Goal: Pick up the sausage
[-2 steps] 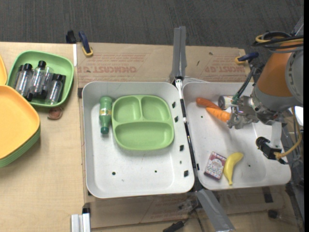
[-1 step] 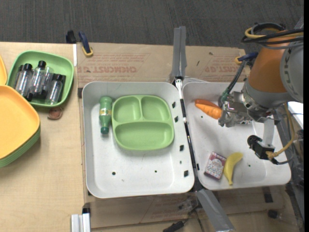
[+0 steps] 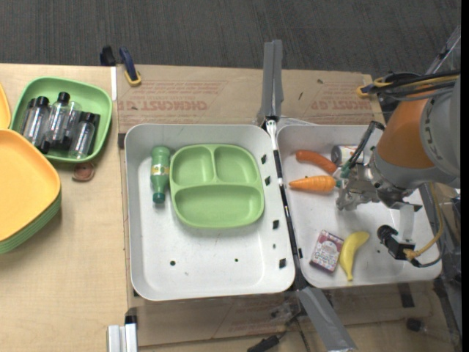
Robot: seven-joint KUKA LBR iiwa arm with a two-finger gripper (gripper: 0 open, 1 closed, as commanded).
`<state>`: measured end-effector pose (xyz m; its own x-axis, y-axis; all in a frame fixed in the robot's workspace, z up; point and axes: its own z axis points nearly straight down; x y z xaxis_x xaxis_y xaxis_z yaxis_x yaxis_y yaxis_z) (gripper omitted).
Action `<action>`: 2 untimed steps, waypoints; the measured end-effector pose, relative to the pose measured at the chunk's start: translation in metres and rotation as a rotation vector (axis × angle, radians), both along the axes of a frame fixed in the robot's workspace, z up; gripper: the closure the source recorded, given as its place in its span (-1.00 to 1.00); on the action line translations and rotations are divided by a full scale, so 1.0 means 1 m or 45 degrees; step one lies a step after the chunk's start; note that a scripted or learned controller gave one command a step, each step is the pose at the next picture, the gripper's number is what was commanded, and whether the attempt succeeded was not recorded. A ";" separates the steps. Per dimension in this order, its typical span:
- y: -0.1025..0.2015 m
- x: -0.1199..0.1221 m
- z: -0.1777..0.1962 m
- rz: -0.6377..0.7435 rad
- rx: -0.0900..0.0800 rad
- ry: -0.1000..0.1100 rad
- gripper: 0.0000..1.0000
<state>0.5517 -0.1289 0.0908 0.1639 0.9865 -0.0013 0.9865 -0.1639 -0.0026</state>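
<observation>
- On the bench, the left bin carries a green divided plate; a green bottle lies just beside its left edge;
- the right bin has the gripper low inside; its opening I cannot tell;
- the sausage lies near the top, above the carrot;
- a banana and a small box lie near the front.
</observation>
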 end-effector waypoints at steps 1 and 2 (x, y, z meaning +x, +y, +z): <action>0.004 -0.028 0.000 0.306 0.003 0.001 1.00; -0.063 0.013 0.014 0.004 -0.001 -0.002 1.00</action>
<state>0.5647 -0.1921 0.1044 0.1608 0.9870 -0.0018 0.9870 -0.1608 -0.0008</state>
